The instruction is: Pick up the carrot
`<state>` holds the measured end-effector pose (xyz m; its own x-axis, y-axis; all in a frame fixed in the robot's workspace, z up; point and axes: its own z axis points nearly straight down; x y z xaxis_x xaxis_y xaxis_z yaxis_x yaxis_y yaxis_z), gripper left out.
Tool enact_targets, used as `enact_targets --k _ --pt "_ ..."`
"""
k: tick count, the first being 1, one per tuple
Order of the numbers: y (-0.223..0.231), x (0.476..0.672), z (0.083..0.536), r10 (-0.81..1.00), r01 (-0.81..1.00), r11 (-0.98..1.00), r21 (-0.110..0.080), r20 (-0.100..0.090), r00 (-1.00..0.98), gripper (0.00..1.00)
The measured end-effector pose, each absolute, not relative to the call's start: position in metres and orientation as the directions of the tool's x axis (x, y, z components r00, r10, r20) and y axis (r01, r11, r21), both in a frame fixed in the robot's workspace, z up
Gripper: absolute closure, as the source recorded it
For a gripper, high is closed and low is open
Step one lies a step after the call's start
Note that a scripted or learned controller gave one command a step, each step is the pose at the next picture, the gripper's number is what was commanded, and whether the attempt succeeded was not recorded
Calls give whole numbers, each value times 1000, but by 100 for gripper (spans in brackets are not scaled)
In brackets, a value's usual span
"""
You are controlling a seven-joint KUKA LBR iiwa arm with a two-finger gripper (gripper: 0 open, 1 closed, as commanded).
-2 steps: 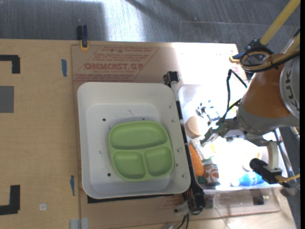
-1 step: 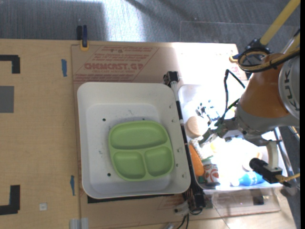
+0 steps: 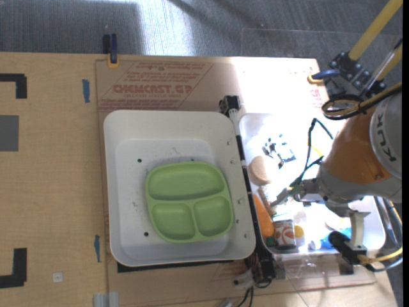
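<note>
While the arm (image 3: 358,158) reaches over the right bin (image 3: 291,251), the carrot (image 3: 262,215) lies along this bin's left wall, just beside a small can (image 3: 287,233). The gripper (image 3: 281,199) seems to be close above the carrot, but glare hides it, so I cannot tell how its jaws stand. A green divided plate (image 3: 189,201) sits in the left bin (image 3: 121,190).

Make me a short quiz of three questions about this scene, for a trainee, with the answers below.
1. True or false: the carrot lies on the green plate.
2. Which bin holds the carrot? A) left bin B) right bin
3. Fill in: the green plate has ___ compartments.

Key:
1. False; it lies in the right bin, along the wall nearest the left bin.
2. B
3. three
</note>
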<state>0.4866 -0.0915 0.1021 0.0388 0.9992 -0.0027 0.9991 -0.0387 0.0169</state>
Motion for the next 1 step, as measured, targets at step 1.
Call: enact_targets --k 1 --pt "-26 481 186 964 964 265 5 0 -265 0"
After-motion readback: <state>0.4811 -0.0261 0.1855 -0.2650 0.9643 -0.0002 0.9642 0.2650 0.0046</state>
